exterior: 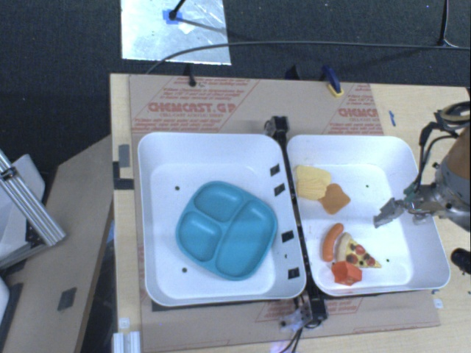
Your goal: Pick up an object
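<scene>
Well left of the gripper [388, 215], a blue divided plastic plate [225, 229] lies in the left white bin [158, 153]. Nearer left: yellow cheese slice [313, 182], red sausage [332, 241], pizza wedge [359, 254]. Gripper state cannot be determined; nothing seen held.

A robotics lab: 2 white bins [221, 142] on a taped bench (cables trailing) over dark carpet

Scene is lit evenly from above, moderately bright. The white bins [221, 149] are rendered near blown-out, w/ a faint bluish cast; soft shadows are seen along their inner walls only. Glare is caught on the foil sheet [175, 20] at far left. Dark floor [51, 65] is underexposed, little detail kept. Focus is slightly soft throughout; grain and low res. are noted, esp. at right edge.
</scene>
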Robot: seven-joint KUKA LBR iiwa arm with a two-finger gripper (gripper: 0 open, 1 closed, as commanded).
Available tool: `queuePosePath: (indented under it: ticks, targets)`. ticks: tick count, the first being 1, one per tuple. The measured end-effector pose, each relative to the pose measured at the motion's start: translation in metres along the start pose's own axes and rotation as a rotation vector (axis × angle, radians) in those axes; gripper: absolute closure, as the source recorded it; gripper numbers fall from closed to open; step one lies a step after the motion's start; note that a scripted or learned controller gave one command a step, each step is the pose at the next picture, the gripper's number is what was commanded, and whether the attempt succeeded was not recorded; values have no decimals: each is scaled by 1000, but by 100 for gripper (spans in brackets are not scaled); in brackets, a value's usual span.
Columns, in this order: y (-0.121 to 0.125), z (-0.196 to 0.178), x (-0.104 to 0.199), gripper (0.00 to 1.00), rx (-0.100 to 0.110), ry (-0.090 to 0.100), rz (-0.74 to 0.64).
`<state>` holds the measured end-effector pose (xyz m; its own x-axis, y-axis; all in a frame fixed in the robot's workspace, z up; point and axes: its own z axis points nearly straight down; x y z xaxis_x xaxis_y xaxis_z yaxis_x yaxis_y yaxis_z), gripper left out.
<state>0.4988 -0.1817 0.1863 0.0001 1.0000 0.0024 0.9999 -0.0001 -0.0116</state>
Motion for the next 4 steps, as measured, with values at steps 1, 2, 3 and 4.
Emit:
queuePosePath:
  ticks: [1,2,3,4]
  targets:
    - [3,-6,1,0,-12,-3,-4]
    - [0,37,5,0,-9,-1,-2]
    - [2,99,3,0,-11,-2,-1]
    - [3,102,3,0,-12,-2,-1]
